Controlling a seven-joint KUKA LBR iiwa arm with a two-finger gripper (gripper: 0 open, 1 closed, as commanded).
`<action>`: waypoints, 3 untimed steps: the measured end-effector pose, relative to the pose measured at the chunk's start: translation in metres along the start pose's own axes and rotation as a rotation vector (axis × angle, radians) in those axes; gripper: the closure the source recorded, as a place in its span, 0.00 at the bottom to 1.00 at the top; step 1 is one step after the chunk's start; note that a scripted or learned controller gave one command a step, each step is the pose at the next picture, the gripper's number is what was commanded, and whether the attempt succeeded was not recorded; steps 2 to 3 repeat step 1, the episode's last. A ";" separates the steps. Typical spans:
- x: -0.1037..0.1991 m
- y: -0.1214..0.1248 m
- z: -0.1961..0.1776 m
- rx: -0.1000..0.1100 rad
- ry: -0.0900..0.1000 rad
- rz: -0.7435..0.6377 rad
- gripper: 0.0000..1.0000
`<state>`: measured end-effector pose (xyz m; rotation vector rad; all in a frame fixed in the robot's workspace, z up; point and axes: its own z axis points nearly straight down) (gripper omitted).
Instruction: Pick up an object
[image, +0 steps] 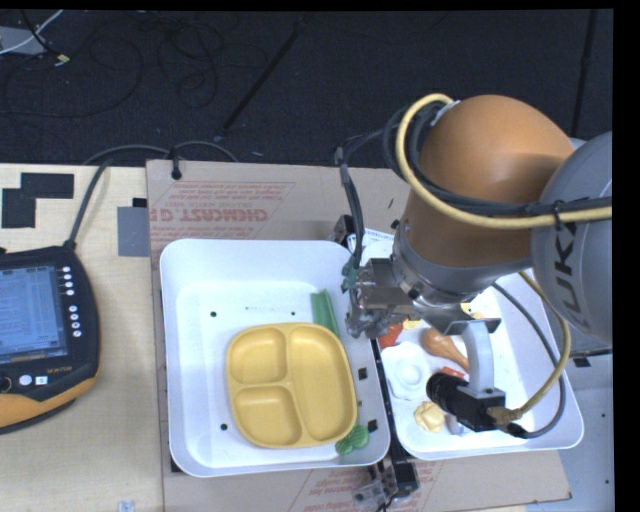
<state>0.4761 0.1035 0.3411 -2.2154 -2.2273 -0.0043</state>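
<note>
- the arm (490, 190) hangs low over the right bin (560, 425), covering most of its far half; the gripper (375, 305) sits near that bin's left wall, close to the divide between the two bins.
- i cannot tell whether it is open or closed, and nothing can be seen held.
- candidates in the right bin: an orange-brown piece (445, 347) mid-bin, a small yellow piece (430, 417) by the near edge, a red bit (392, 332) near the left wall.
- the left bin (190, 300) holds a yellow divided tray (290, 385), with a green stick (324, 308) at its far right corner.
- best bet, i judge: go for the red bit nearest the tool, descending clear of the wall.
- the items lie crowded, so a glancing grasp seems likely.
</note>
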 end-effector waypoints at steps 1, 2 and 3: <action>-0.035 0.000 -0.078 -0.003 -0.002 0.006 1.00; -0.035 0.000 -0.078 -0.003 -0.002 0.006 1.00; -0.035 0.000 -0.078 -0.003 -0.002 0.006 1.00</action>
